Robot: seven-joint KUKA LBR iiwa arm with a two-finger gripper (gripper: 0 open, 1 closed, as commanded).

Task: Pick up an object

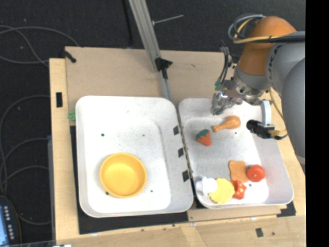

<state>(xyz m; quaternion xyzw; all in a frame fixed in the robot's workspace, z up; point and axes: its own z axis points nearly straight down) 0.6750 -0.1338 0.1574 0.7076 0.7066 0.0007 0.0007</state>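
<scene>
My gripper point(220, 107) hangs over the far end of the right bin point(272, 163), just up and left of an orange drumstick-shaped toy point(227, 123). Nothing shows between its fingers. A red strawberry toy with a green top point(204, 137) lies left of the drumstick. Near the bin's front lie an orange slice-shaped piece point(237, 170), a red tomato point(255, 173), a yellow piece point(223, 191), a white piece point(207, 184) and a small red piece point(239, 189).
The left bin point(92, 117) holds a yellow bowl point(123, 175) near its front. A metal pole point(146, 27) slants down to the gap between the bins at the back. The grey arm fills the upper right.
</scene>
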